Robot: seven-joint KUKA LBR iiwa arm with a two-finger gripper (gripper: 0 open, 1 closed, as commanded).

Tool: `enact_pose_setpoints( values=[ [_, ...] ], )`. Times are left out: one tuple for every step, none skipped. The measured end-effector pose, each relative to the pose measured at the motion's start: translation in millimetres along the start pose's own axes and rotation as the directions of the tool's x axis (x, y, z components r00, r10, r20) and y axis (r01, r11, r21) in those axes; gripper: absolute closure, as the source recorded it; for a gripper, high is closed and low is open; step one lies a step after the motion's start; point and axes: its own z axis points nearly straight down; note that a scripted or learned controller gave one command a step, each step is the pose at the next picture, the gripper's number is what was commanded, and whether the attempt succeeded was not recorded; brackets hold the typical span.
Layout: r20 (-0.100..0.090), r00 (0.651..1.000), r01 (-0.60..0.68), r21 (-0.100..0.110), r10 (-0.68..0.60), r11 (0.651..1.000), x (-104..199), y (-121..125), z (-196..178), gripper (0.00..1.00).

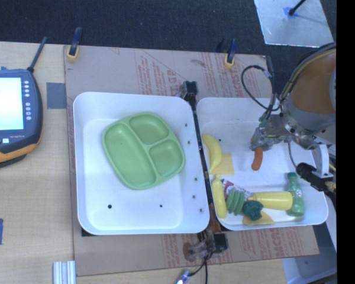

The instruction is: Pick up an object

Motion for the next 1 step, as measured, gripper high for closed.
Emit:
enact_pose_setpoints(
  values=[
    [-0.003,1.000,-0.003,-0.001,0.003,1.000,61.5,11.1,-64.6,1.00]
  ],
)
